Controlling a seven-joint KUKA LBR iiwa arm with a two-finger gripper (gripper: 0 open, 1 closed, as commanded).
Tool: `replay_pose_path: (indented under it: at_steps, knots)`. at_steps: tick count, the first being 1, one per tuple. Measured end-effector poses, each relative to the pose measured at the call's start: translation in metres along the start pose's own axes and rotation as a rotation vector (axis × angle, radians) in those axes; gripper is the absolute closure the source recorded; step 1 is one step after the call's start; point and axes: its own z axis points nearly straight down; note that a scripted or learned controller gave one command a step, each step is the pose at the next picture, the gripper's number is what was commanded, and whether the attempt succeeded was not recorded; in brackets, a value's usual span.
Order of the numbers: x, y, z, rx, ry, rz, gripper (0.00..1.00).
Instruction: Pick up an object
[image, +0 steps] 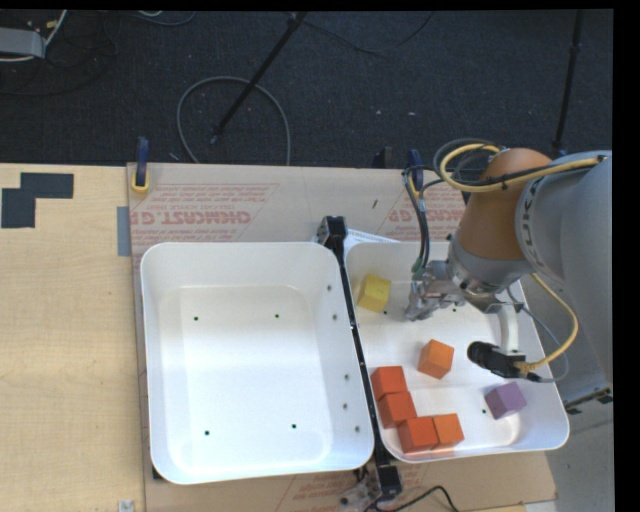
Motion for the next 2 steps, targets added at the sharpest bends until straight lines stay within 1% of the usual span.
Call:
replay_pose_path:
  at_steps: [1,2]
  knots:
    - [-0.002,-0.002,-0.062,-0.005,0.0,0.0,1.0]
    - [0.005,-0.007,-0.117,-0.005,0.0,-0.001,1.0]
